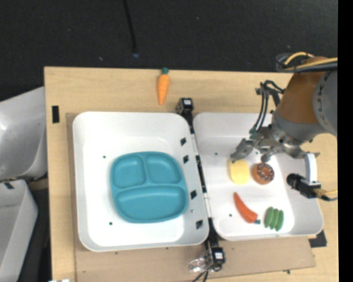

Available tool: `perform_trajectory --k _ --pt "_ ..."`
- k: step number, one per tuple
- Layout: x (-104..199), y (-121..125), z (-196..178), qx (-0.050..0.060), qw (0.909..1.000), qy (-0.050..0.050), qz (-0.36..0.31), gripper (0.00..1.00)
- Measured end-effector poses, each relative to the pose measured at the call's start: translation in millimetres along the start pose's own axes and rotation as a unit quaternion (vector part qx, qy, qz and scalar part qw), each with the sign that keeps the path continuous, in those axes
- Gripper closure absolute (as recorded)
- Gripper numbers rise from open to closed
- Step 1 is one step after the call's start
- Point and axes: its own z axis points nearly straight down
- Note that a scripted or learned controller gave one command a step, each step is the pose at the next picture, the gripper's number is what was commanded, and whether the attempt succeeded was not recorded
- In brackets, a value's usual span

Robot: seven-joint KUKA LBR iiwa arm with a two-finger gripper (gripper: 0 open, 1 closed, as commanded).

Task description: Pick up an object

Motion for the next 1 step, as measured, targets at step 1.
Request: perform_trajectory --k 1 --pt "-1.2 1.9 -14.3 -0.003 1.0 0.0 0.001 1.0"
